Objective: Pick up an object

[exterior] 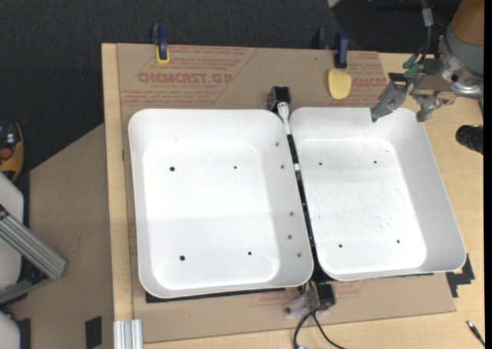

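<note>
Poised above the far right corner of the right bin: the gripper, its fingers spread apart with nothing between them. Likeliest thing to pick: a small yellow object, lying on the brown board just beyond that bin's far rim, near a blue clamp and to the gripper's left in the view. To do this well: shift across over the yellow object before descending, centre the spread fingers on either side of it, go down until the tips nearly meet the board, then close firmly. Worth minding the bin's raised rim and the clamp close by; a tip caught on either would likely spoil the try.
</note>
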`<control>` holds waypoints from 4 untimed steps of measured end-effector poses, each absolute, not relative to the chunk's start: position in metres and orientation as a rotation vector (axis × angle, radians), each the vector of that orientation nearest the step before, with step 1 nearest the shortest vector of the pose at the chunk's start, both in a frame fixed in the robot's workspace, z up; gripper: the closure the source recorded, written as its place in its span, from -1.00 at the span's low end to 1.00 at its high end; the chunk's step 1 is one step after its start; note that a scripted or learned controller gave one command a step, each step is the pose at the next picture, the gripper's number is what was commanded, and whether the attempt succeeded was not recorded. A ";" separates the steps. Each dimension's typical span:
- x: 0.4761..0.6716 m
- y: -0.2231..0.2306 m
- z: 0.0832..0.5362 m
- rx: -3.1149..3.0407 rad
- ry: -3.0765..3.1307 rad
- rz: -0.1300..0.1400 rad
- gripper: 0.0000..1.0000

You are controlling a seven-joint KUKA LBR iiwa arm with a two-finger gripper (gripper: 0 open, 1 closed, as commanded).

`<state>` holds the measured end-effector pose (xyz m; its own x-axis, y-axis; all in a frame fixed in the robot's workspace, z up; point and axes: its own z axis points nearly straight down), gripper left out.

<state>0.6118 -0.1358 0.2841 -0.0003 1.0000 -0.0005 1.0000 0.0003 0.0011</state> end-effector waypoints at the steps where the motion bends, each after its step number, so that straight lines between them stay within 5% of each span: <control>1: 0.612 -0.136 0.295 2.217 2.219 0.004 1.00; 2: 0.605 -0.102 0.328 2.215 2.223 0.005 1.00; 3: 0.600 -0.039 0.265 2.220 2.232 -0.005 1.00; 4: 0.618 -0.137 0.337 2.220 2.207 0.005 1.00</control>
<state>0.6175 -0.1368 0.3372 0.0057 1.0000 -0.0056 0.9999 -0.0057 0.0101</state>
